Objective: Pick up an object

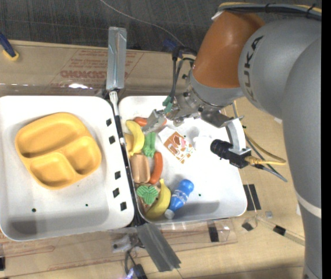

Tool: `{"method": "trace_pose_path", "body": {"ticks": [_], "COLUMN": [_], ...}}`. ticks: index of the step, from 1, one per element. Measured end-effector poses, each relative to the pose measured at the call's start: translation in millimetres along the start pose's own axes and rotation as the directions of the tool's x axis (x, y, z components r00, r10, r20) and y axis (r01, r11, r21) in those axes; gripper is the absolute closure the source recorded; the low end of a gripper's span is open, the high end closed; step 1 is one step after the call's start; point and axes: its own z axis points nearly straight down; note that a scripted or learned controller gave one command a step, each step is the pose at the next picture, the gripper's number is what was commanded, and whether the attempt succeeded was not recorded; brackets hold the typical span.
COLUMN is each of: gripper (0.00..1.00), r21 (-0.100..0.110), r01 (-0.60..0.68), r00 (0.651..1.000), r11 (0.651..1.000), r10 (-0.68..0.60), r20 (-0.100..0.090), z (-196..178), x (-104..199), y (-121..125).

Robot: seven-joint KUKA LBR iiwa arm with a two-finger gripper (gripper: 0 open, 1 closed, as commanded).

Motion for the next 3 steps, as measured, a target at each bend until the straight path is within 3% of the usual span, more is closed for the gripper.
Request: {"method": "trace_pose_path", "body": {"ticks": [1, 2, 3], "gripper": [0.0, 0.0, 1.0], "r21": [0.017, 0.01, 0.01], "r01": [-0.169, -0.151, -0.142], "r00": [0.986, 0.989, 0.99], "r11": [0.986, 0.989, 0.99], "r10": [0.169, 0.151, 0.142], "r20": [-0.002, -0.002, -0.001], "z": [156, 164, 153], "x": [-57, -71, -69], "y": [35, 69, 70]}}
